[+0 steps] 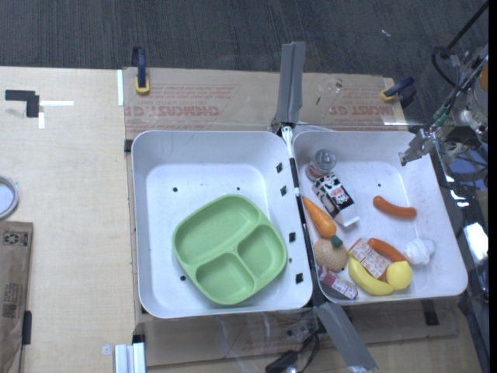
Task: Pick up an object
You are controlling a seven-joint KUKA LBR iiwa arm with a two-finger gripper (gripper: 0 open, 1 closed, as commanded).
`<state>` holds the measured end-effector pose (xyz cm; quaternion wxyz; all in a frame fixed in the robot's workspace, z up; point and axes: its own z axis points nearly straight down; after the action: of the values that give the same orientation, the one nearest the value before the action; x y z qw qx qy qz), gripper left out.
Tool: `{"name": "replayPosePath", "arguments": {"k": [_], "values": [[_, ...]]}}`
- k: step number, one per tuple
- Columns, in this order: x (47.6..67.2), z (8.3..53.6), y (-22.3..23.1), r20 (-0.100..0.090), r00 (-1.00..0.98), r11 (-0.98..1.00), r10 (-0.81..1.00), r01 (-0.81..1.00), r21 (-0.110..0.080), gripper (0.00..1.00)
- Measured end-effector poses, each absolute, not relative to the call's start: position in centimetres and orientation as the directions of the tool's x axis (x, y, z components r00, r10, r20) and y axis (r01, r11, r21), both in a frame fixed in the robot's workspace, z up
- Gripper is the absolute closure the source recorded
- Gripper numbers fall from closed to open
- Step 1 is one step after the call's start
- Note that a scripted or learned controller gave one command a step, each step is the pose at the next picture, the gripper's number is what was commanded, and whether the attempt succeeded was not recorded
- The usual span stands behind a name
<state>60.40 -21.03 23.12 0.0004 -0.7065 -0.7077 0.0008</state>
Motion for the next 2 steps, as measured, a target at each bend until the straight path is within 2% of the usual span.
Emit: {"name": "replayPosePath", "arguments": {"k": [1, 2], "values": [[57.9, 11.1, -21.6, 0.007, -0.063, 0.063, 0.998, 0.998, -0.003, 0.0], [56.4, 9.2, -18.6, 0.001, -0.291, 0.291, 0.957, 0.957, -0.001, 0.0]]}}
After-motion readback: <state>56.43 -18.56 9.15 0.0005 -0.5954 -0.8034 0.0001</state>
